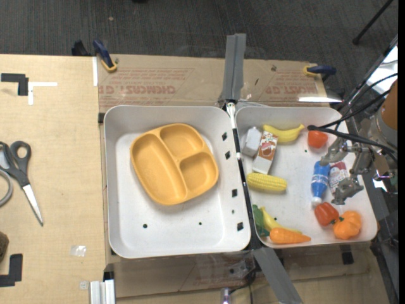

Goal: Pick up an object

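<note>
gripper (345, 173): fingers' state cannot tell | blue bottle (320, 180): long axis near-vertical in view, just left of gripper

This looks like a robotics lab or test workshop: a plain wooden surface (50, 170) stands on a dark carpeted floor (190, 11), with cardboard sheeting (164, 84) held down at the far edge by blue clamps (104, 54). Two white bins (171, 242) sit side by side on it, scissors (22, 176) lie at the left, black tape marks (16, 81) dot the wood, and loose cables (367, 94) hang at the right.
</note>
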`<state>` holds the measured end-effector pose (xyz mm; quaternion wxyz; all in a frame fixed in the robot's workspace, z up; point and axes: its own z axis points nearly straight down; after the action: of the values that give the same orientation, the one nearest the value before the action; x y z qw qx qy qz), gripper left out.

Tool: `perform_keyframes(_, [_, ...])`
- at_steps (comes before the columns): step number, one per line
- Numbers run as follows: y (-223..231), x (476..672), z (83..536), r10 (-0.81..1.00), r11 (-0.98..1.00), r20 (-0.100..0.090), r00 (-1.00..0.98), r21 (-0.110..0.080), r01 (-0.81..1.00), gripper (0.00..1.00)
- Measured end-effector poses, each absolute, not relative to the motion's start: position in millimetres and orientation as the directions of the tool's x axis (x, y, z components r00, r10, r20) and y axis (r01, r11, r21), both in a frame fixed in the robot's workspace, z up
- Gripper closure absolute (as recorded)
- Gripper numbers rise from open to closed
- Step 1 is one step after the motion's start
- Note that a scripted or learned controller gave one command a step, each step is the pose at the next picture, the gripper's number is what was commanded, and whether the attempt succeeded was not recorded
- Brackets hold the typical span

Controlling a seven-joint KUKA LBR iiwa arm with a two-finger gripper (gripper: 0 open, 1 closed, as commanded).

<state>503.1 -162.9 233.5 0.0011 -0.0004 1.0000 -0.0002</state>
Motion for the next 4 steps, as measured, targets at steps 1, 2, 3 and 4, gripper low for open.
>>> perform_keyframes(1, [-200,552.7,129,0.006,1.000,0.000,-1.000,0.000,0.006,0.00])
perform_keyframes(2, [-192,533.8,93,0.059,0.998,-0.004,-0.998,0.000,0.059,0.00])
perform_keyframes(3, [-191,535.9,104,0.054,0.999,-0.009,-0.999,-0.002,0.054,1.00])
perform_keyframes(4, [-191,535.8,104,0.054,0.999,-0.009,-0.998,-0.002,0.054,0.00])
